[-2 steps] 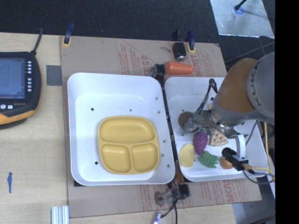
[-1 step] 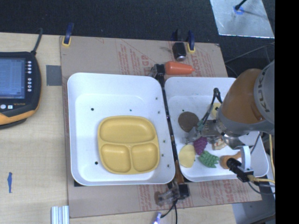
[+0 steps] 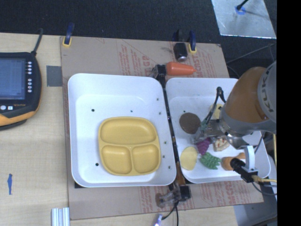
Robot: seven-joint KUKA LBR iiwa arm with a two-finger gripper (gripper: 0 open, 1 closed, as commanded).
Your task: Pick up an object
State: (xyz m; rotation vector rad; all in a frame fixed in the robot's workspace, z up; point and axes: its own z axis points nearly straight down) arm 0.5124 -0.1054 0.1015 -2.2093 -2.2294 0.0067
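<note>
The right bin (image 3: 188,91) holds a brown round piece (image 3: 189,122), a purple grape-like toy (image 3: 202,146), a pale yellow lemon-like piece (image 3: 188,157), a green leafy toy (image 3: 210,161), an orange piece (image 3: 228,163) and a beige-white item (image 3: 221,144). My gripper (image 3: 210,132) reaches down into this bin from the right, just above the purple toy and right of the brown piece. The grey wrist and orange band hide most of it.
The left bin (image 3: 84,93) holds a yellow three-compartment plate (image 3: 129,145). An orange carrot-like toy (image 3: 179,69) lies on the cardboard behind the bins. A tablet-like pendant (image 3: 16,88) sits at the far left. Clamps stand at the cardboard's back edge.
</note>
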